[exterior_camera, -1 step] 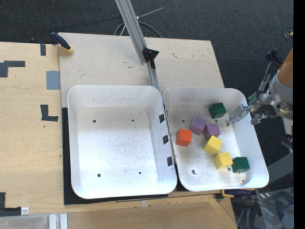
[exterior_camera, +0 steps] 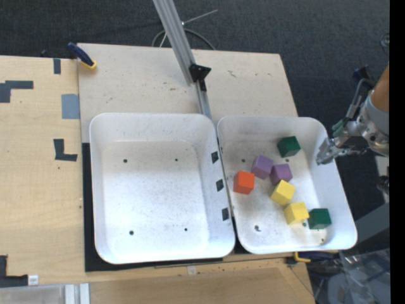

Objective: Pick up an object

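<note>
Several small blocks lie in the right bin (exterior_camera: 253,128): a green one (exterior_camera: 288,146) at the back, two purple ones (exterior_camera: 262,166) (exterior_camera: 282,173), an orange one (exterior_camera: 244,182), two yellow ones (exterior_camera: 283,192) (exterior_camera: 295,213) and a second green one (exterior_camera: 319,218) at the front right. My gripper (exterior_camera: 328,154) hangs over the right bin's right rim, to the right of the back green block. Nothing shows between its fingers.
The left bin (exterior_camera: 101,170) stands beside the right one. A grey metal pole (exterior_camera: 174,27) slants down from the top to the gap between the bins. A blue and yellow tool (exterior_camera: 82,54) lies on the bench at the back left.
</note>
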`<action>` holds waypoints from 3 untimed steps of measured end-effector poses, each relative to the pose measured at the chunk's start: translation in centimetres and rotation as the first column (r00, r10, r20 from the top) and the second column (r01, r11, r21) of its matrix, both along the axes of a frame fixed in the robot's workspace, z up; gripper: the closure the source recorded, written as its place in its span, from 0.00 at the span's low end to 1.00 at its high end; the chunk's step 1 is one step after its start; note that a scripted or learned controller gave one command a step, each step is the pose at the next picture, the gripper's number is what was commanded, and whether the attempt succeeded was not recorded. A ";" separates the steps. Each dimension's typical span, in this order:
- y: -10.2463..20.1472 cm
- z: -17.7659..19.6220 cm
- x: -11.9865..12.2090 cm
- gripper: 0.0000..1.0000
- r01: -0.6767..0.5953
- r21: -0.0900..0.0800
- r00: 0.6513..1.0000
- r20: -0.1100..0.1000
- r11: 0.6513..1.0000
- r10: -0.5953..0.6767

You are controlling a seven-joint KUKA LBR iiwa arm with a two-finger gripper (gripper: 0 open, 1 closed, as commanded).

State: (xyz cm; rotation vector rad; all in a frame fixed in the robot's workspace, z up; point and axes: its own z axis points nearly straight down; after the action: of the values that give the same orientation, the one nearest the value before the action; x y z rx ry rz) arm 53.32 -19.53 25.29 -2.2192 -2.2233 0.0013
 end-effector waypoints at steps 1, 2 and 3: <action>0.8 -9.7 -0.6 1.00 0.001 0.003 1.000 -0.009 1.000 -0.001; 0.7 -9.2 -0.5 0.00 0.001 0.000 1.000 -0.001 1.000 -0.001; 7.6 8.7 -0.4 0.00 -0.003 -0.001 1.000 0.009 1.000 0.003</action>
State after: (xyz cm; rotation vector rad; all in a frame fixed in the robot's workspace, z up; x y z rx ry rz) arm 52.91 -11.94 33.98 -2.2206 -2.2314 -0.0080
